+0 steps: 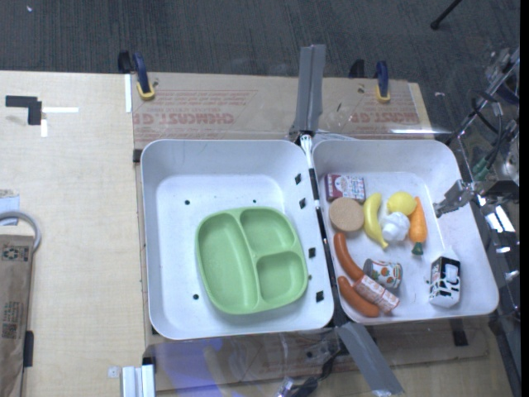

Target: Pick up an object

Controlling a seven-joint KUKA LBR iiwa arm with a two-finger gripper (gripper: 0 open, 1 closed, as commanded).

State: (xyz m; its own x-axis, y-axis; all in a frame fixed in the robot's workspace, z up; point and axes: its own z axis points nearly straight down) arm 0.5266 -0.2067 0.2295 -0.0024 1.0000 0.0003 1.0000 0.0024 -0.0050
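The metal two-finger gripper (454,197) hangs at the right white bin's (475,304) three-o'clock rim; whether it is parted or clenched, I cannot tell. The orange plastic carrot (419,222) lies near, toward its eight o'clock, beside the yellow lemon (402,203).

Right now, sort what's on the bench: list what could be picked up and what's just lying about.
Could be picked up, all in the right bin:
banana
lemon
carrot
round biscuit
two sausages
small can
black-and-white carton
red box

Just lying about:
green divided plate in the left bin
clamps
brown paper bag
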